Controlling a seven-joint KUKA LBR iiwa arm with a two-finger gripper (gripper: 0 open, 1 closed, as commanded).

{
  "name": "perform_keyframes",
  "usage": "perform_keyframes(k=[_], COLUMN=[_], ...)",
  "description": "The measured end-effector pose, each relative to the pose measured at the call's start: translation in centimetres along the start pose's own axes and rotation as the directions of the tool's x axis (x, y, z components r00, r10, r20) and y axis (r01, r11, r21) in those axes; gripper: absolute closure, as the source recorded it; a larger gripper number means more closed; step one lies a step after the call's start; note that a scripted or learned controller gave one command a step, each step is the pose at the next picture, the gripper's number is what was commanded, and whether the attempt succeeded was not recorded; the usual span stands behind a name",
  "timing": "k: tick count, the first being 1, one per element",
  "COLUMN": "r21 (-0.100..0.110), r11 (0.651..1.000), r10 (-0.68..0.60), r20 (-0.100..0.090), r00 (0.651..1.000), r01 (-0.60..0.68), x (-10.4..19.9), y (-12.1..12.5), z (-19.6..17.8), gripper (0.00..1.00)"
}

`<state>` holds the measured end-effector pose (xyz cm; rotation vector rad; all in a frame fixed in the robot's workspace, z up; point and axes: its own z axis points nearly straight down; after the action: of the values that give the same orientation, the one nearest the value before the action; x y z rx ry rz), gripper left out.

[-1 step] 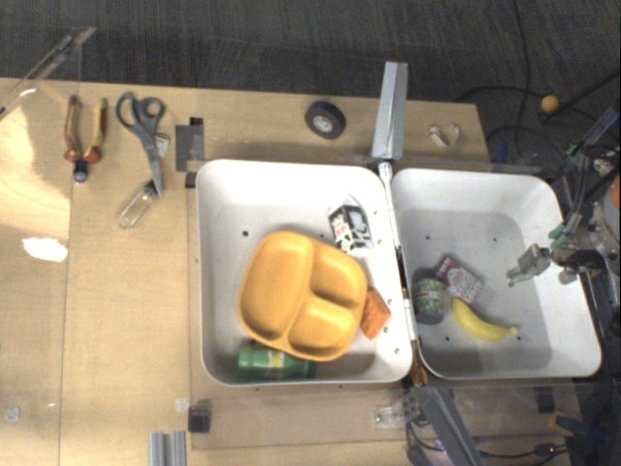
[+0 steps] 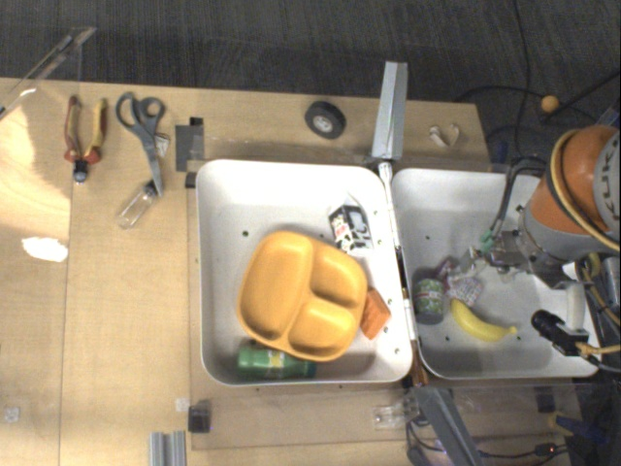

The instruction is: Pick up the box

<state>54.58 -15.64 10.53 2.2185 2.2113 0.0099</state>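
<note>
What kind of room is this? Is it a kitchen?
Probably a robot lab, not a kitchen: a workbench holds two white bins of mixed objects, with scissors and pliers beside them and a robot arm reaching in.

You look down from one fixed camera above the counter, at a slight slant, far enough to take in both white bins side by side.

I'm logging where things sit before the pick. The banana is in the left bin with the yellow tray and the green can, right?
Not quite. The camera view shows the banana in the right bin, near its front edge. The yellow tray and the green can are in the left bin, as you said.
</note>
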Motion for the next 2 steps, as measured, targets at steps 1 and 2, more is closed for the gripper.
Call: perform_keyframes(k=[1,2], r21=[-0.015,-0.027], r11=[0.998,0.997], r10=[-0.068,-0.07], r20=[0.004,0.007], r00=[0.998,0.998], r01=[0.068,0.07], x=[6.9,7.0], y=[0.0,0.4], z=[1.1,-0.3], gripper=[0.0,1.0])
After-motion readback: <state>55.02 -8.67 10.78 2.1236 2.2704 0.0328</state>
